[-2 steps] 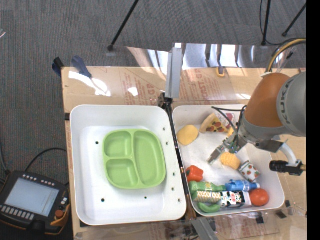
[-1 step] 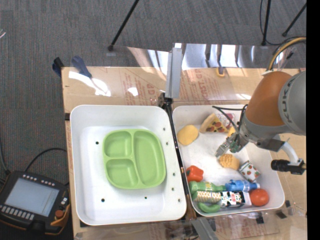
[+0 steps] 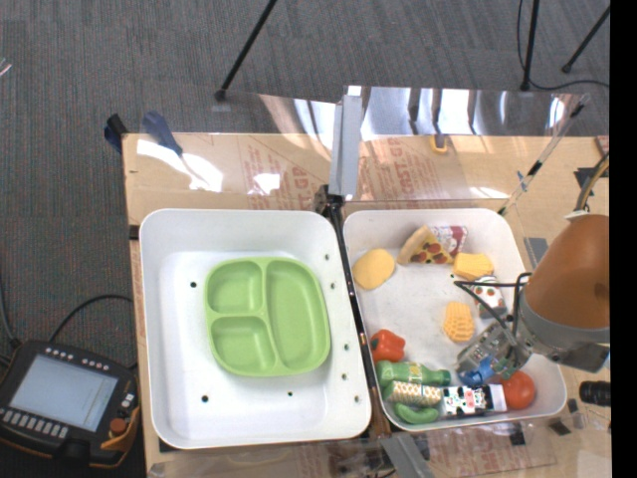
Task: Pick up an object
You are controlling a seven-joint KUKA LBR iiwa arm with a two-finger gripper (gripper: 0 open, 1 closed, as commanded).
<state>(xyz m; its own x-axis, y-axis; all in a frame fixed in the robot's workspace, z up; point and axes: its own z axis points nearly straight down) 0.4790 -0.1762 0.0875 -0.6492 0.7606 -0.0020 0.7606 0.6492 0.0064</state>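
The arm [image 3: 567, 297], grey w/ orange band, is reaching in over the right edge of the surface [image 3: 239, 167] and hanging low over the right bin [image 3: 398, 229], near its front right corner. The hand [image 3: 490, 355] is sitting just above the clutter there, angled down toward the bin's front; can't tell from this view how it's set or whether anything is in it. It's hovering right beside a small blue object [image 3: 476, 374] and a red ball [image 3: 519, 390], possibly touching them, too cramped to say. Along the front wall of the right bin are lying a green bottle [image 3: 413, 374], a green-and-tan piece [image 3: 415, 394] and a black-and-white carton [image 3: 466, 400]. A red pepper [image 3: 388, 346] is sitting near the bin's left front. A yellow corn-like piece [image 3: 458, 321] is lying mid-bin, just left of the hand. Toward the back: a yellow round piece [image 3: 374, 268], a pizza slice [image 3: 428, 247], a red-white can [image 3: 453, 237], a yellow block [image 3: 473, 265]. In the left bin [image 3: 164, 247] a green divided plate [image 3: 267, 315] is lying flat at centre, well apart from the arm.
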